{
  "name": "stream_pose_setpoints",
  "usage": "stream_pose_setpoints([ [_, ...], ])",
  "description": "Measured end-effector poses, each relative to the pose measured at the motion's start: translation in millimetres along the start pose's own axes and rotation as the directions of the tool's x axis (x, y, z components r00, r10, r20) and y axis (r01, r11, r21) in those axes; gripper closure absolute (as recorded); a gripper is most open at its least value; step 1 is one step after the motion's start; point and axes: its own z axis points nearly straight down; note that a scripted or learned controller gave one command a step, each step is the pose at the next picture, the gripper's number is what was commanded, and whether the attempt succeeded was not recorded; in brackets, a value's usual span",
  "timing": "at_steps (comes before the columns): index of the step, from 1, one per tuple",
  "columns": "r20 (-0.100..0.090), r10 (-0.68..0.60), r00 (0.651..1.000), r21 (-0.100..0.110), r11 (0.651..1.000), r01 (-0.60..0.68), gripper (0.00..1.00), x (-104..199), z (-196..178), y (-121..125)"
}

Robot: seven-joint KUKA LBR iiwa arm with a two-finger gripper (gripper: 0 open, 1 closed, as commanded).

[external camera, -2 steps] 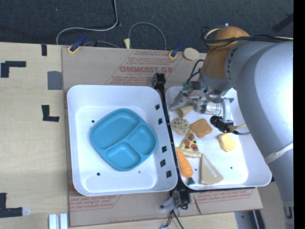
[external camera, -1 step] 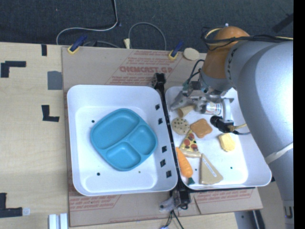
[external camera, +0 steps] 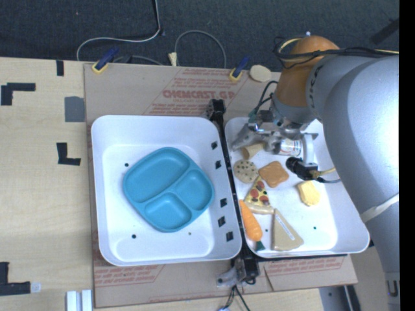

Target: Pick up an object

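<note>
Nearest the camera, the carrot [external camera: 251, 220], sandwich wedge [external camera: 284, 233] and pizza slice [external camera: 260, 196] are lying untouched in the right bin [external camera: 350, 235]. Farther back, the gripper [external camera: 247, 142] is hanging low over that bin's far corner beside a tan piece [external camera: 252, 151]; I cannot tell its opening, and nothing looks lifted yet.

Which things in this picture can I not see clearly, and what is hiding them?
- Gripper: in the camera view its tip blends with the bin's white floor; whether it grips anything cannot be told.
- Tan item under the gripper: partly covered by it, kind unclear.
- Right bin: the grey arm covers its far right corner.
- Cookie and pizza slice: surface details too small.
</note>
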Motion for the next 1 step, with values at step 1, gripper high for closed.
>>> stream_pose_setpoints([
  [1,0.000,-0.001,1.000,0.000,1.000,0.001,0.00,-0.1,0.0,0.0],
])
